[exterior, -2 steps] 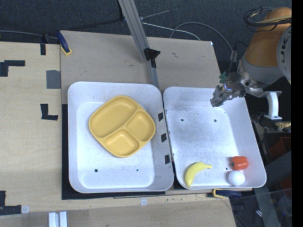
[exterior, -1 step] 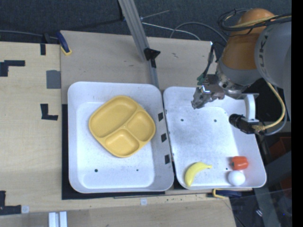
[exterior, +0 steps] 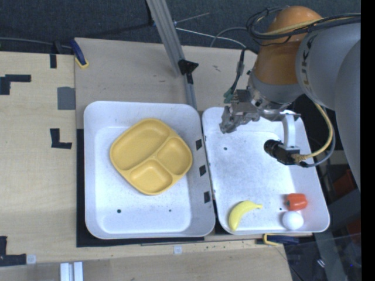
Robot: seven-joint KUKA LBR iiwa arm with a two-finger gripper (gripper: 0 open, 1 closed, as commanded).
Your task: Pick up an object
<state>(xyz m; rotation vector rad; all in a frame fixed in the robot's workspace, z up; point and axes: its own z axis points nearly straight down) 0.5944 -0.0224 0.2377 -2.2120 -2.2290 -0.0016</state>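
Nearest the camera, along the front edge of the right bin [exterior: 218,157], three small things lie close together. A yellow banana [exterior: 241,212] rests left of the middle of that edge, curved with its tip pointing toward the bin's right side. In the front right corner sits a white ball [exterior: 292,220], and just behind it, almost touching, an orange block [exterior: 297,201].

The left bin [exterior: 96,209] holds a yellow divided plate [exterior: 151,156], a tray with three compartments, lying flat and turned at an angle in the middle of the bin, nearer its back edge than its front.

Farther back, a black cylindrical part on the arm's cabling [exterior: 278,150] hangs over the right side of the right bin, well behind the orange block.

The gripper [exterior: 229,123] hovers over the back left corner of the right bin, just beside the rim that meets the left bin. It is well apart from the banana, the ball and the block. Its fingers point downward and look dark and close-set, but whether they are parted or closed cannot be told; nothing is seen between them.

Behind it, the orange band [exterior: 281,48] of the wrist rises over the bench [exterior: 123,75] beyond the bins' back edges, beside a slanted grey metal bar [exterior: 167,28].
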